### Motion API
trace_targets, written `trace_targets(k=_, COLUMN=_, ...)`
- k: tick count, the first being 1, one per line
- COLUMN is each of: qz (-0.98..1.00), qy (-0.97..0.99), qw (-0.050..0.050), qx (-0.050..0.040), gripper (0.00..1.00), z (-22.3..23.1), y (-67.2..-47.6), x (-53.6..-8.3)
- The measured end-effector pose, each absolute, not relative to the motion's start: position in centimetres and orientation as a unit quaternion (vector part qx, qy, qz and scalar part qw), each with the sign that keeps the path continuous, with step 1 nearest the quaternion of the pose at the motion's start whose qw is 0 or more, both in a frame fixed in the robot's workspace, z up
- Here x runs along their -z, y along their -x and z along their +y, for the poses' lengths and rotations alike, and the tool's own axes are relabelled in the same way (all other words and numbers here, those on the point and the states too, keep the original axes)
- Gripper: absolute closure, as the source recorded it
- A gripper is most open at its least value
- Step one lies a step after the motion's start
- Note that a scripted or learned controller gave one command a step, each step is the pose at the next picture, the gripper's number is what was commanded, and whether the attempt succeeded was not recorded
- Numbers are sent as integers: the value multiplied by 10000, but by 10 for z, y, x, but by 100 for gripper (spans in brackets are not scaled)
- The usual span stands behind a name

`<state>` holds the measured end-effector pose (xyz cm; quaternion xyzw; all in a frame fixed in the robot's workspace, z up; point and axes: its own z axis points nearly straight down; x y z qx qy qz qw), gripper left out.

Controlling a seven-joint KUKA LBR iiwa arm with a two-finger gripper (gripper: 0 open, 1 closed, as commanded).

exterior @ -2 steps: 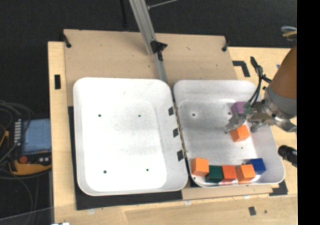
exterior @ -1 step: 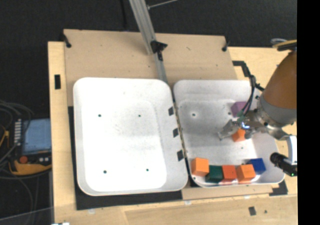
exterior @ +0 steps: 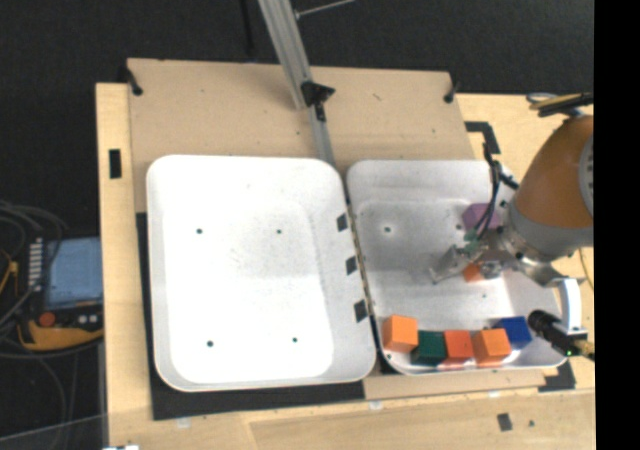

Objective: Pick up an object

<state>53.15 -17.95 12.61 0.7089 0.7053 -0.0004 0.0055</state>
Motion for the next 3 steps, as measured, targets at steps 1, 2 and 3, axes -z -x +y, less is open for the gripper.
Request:
trace_targets(k=1, qz=7029, qy=-7112, qw=77, qx=-29, gripper=100, z=-180, y=-533, x=-140)
trace_targets(k=2, qz=7042, qy=-7100, qw=28, qx=-16, gripper=100, z=-182, y=-526, x=-188)
trace_targets(k=3, qz=7074, qy=-7068, qw=33, qx=-15, gripper=100, z=-192, y=-531, x=-238)
